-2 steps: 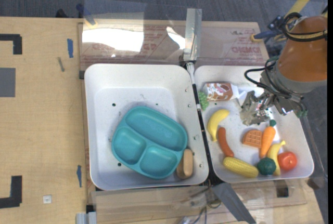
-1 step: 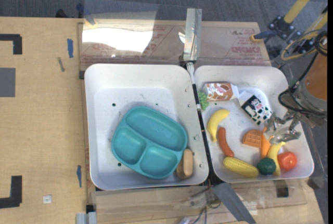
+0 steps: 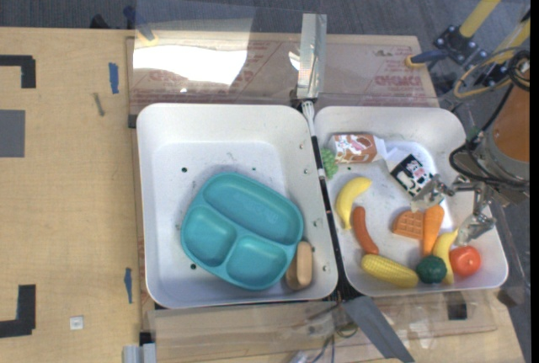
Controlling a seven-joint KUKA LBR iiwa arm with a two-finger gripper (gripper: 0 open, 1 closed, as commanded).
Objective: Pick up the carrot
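Carrot in the right bin, upright-ish, touching the waffle, tomato just below. Probably light, stiff, smooth plastic, so likely slippery; best taken across the thick middle, away from the tapered tip. Gripper just beside it; whether fingers are apart or together, cannot tell. Also in that bin: banana, sausage, corn, a green piece, packets. Left bin: teal tray, bun against it.
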